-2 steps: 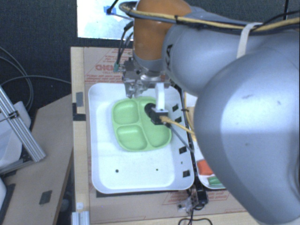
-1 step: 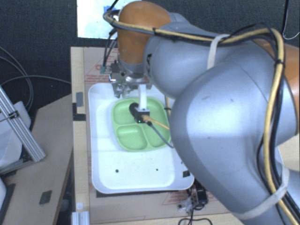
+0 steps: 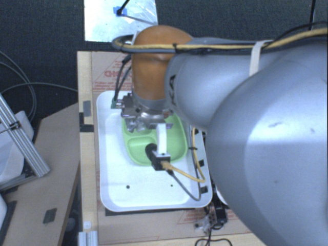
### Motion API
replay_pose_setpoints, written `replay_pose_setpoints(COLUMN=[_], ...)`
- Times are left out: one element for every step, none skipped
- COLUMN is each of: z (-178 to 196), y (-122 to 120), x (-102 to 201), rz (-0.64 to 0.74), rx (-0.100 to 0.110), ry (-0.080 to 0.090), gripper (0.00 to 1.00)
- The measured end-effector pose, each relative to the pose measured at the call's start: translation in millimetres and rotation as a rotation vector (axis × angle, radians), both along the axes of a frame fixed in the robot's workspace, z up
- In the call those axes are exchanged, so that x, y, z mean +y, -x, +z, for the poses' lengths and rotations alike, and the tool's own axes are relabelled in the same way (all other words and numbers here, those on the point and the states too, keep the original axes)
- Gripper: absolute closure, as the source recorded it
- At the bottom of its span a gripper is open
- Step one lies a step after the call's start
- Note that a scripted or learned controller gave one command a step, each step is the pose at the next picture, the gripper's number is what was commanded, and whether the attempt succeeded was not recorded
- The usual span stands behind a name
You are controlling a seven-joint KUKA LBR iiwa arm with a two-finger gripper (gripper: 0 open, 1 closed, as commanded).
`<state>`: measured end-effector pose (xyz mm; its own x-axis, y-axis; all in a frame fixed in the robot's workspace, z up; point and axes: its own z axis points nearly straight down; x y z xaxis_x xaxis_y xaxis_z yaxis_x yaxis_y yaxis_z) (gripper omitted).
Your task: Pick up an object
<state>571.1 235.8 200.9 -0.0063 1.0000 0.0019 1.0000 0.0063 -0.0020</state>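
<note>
A light green, dish-like object lies in the upper middle of the left white bin. My gripper is low over the green object's upper left part, below the orange band of the wrist. The gripper's body hides where it meets the object. A black plug with a yellow cable hangs in front of the green object's lower edge.
The grey arm covers the right half of the view, including the right bin. The bin rests on a cardboard sheet. An aluminium frame and cables stand to the left. A shiny sheet lies beyond the bench.
</note>
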Motion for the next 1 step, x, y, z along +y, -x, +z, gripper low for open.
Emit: replay_pose_setpoints(z=[33.9], y=[87.6], x=[0.1], rz=[0.002], rx=[0.0], ry=[-0.001], gripper=[1.0])
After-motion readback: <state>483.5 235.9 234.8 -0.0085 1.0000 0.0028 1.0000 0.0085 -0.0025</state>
